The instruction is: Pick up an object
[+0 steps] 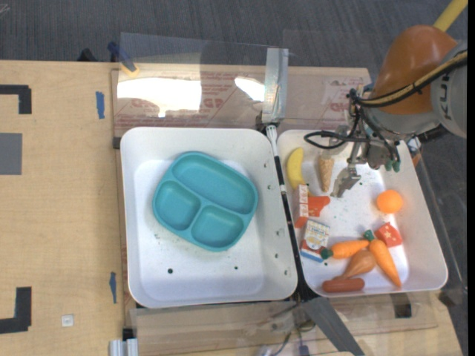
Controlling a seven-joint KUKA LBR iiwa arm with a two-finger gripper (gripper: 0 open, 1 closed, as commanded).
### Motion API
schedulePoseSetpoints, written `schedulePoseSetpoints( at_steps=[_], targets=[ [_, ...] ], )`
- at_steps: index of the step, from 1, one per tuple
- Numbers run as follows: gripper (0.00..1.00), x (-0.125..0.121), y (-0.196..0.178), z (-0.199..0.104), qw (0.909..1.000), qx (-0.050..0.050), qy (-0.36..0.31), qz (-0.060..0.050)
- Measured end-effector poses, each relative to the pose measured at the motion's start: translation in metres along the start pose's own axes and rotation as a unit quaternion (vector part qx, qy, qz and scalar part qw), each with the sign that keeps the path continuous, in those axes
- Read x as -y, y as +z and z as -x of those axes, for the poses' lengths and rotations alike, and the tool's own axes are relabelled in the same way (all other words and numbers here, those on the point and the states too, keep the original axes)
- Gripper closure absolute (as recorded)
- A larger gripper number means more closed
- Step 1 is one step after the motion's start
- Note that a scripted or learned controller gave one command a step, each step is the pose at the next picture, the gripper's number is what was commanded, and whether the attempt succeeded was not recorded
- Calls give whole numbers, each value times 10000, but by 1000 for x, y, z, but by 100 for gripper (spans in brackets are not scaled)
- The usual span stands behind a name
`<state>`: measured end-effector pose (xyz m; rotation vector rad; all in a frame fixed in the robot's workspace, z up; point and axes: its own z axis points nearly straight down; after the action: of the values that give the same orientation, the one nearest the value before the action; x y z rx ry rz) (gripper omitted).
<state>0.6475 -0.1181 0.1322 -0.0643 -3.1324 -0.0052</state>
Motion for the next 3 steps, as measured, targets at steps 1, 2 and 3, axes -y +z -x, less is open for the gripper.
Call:
schedulePoseSetpoints(
  at_steps=[1, 2, 3],
  targets=[
    [0, -18, 44, -54, 9977, 108, 664, -31],
    [0, -22, 44, -76, 9891, 122, 1470, 0],
    [0, -22, 44, -9, 9962, 99, 871, -12]
  ],
)
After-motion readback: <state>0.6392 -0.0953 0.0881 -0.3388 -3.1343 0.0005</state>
